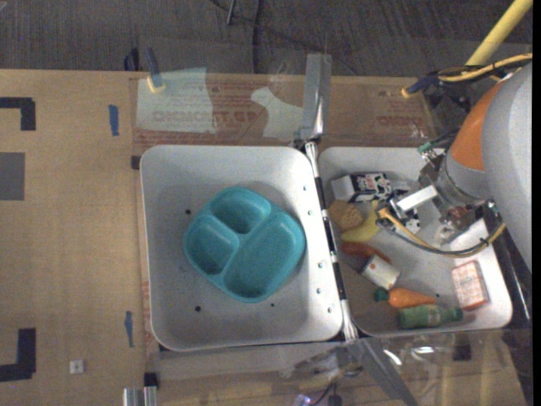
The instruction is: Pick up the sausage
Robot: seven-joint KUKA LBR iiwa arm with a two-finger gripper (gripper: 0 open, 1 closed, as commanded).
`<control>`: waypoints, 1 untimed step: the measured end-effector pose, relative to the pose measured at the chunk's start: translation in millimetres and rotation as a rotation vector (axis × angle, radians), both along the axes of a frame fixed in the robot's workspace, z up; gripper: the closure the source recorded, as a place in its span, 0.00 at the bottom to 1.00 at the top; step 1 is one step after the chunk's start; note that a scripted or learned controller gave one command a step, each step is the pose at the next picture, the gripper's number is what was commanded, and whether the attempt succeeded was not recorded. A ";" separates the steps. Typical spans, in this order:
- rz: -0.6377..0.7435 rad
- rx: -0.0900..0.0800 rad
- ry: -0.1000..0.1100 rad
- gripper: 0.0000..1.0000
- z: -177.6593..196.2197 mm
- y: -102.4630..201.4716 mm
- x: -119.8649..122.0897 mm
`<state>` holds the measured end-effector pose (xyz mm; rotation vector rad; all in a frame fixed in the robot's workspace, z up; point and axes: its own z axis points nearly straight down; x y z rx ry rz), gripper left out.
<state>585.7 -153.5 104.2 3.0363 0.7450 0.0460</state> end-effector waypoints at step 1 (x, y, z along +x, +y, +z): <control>-0.275 0.013 0.033 0.00 27.7 49.1 49.3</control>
